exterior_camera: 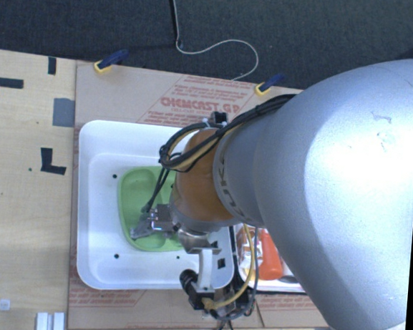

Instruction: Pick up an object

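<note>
The hand (143,227) is down in the white bin (93,187) at the green bowl (141,191); I cannot tell its state. This looks like the grasping step; next, lift straight up.

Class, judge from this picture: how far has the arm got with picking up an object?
Done: the tool has reached into the left bin, low over the green object. In hand: nothing visibly gripped. Left: securing a grasp and lifting it.
</note>
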`<action>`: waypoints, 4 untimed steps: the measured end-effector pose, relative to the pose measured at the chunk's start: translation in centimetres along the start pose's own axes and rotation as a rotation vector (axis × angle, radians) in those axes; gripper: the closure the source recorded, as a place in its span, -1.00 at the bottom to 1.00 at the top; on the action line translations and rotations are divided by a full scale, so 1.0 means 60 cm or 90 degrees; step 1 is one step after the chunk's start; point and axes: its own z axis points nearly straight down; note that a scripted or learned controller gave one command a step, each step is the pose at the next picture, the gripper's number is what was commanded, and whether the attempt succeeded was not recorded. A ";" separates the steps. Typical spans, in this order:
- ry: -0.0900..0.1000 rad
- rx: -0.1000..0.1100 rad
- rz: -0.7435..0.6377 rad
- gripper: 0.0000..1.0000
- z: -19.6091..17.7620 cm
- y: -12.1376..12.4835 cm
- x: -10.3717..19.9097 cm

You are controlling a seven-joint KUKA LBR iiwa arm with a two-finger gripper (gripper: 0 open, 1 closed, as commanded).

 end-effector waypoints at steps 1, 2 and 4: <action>-0.002 0.010 -0.001 1.00 -0.008 -0.007 -0.001; -0.002 0.005 -0.002 1.00 -0.043 0.137 -0.033; 0.002 0.005 -0.007 1.00 -0.364 0.181 0.140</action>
